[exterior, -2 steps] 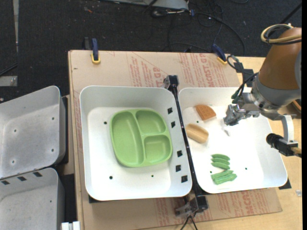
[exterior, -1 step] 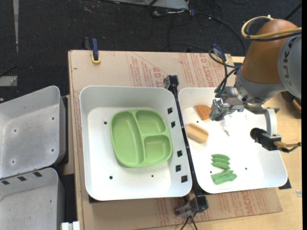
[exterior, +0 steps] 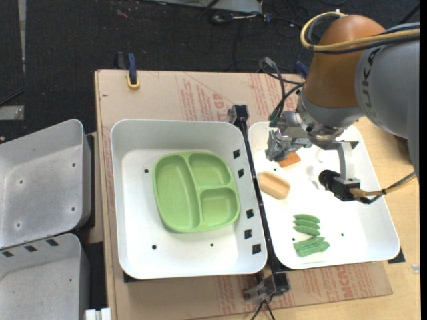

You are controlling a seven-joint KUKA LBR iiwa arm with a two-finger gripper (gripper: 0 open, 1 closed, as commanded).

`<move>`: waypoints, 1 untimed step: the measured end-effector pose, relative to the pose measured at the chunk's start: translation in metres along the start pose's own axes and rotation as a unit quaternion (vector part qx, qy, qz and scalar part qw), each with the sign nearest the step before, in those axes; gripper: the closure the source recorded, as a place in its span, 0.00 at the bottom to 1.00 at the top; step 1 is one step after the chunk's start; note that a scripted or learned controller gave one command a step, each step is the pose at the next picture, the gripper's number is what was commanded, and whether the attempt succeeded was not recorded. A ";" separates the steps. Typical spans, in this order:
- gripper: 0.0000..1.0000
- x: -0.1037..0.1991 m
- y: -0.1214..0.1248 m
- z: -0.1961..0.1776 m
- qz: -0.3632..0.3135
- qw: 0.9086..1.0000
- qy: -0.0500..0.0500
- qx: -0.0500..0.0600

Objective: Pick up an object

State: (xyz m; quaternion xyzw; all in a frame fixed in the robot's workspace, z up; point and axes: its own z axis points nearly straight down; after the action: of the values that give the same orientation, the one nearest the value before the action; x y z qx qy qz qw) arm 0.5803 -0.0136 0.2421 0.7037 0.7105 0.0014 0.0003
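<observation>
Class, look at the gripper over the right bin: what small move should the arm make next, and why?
Probably lower straight down a little. The gripper hangs over a small orange object near the right bin's back, with the tan block just in front.

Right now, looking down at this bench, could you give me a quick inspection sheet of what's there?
Surface: brown board bench bearing two shallow white bins, left bin and right bin.
Job's things: green three-compartment plastic tray in left bin; tan bread-like block, green pea pods and small orange piece in right bin.
Clutter: blue clamp at the board's far edge.
Grippers: gripper low over the orange piece; grasp unclear.
Cables: black cables by the wrist.
Surroundings: dark floor.
</observation>
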 end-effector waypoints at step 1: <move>1.00 0.049 0.008 0.013 0.001 1.000 0.000 0.001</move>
State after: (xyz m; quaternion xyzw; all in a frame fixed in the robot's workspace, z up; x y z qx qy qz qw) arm 0.5877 0.0355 0.2296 0.7043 0.7099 0.0003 -0.0003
